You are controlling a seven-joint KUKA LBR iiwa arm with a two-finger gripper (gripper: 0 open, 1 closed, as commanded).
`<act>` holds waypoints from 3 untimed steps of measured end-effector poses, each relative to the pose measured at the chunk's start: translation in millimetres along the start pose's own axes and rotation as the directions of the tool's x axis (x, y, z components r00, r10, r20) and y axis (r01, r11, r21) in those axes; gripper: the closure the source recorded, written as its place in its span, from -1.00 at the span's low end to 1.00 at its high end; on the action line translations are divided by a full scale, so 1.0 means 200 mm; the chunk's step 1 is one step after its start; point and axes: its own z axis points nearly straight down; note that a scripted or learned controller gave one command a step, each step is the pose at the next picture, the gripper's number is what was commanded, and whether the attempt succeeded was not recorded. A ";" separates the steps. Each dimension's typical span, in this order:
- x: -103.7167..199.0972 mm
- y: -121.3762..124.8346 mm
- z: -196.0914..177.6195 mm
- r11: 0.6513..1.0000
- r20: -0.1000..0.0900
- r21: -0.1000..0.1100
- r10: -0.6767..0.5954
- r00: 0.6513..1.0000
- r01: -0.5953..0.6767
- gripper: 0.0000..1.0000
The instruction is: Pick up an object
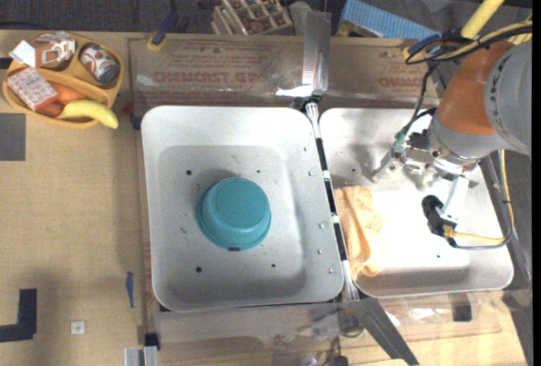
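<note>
We are observing a tray of food items (59, 85) sitting at the worktop's (68, 254) far left. A teal bowl (235, 213) is lying upside down in the left bin (169, 136). An orange cloth (357, 225) is lying crumpled against the right bin's (482, 271) left wall. The gripper (420, 172) is hovering above that bin's floor, apart from the cloth; we cannot tell whether it is open or closed

The arm (499, 94) runs off the right edge, its hand (416, 160) blurred.
</note>
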 end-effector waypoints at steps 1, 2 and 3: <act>-0.20 0.12 -0.22 0.992 0.001 0.002 -0.124 0.992 0.124 -1.00; -0.24 0.42 -0.42 0.989 0.002 0.001 -0.151 0.989 0.151 -1.00; -0.28 0.33 -0.99 0.942 0.002 0.001 -0.337 0.942 0.337 -1.00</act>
